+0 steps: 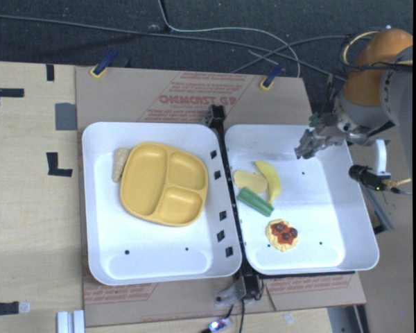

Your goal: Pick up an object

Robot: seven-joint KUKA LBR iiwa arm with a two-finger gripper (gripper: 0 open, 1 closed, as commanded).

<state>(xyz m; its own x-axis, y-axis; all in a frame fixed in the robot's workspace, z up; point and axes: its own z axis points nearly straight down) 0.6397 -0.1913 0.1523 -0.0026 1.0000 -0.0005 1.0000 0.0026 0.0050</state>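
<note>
In the right bin [333, 207] lie a yellow banana [269, 179], a pale yellow wedge [248, 180], a green stick [255, 201] and a small pizza-like piece with red topping [283, 235]. My gripper [309, 146] hangs over the bin's far right part, well to the right of the banana and apart from every object. Nothing shows between its fingers.
The left bin [104, 207] holds a yellow divided plate [164, 184] with a tan sponge-like piece [119, 164] tucked at its left edge. Black clips [222, 186] line the seam between the bins. Cables run across the dark floor behind the bench.
</note>
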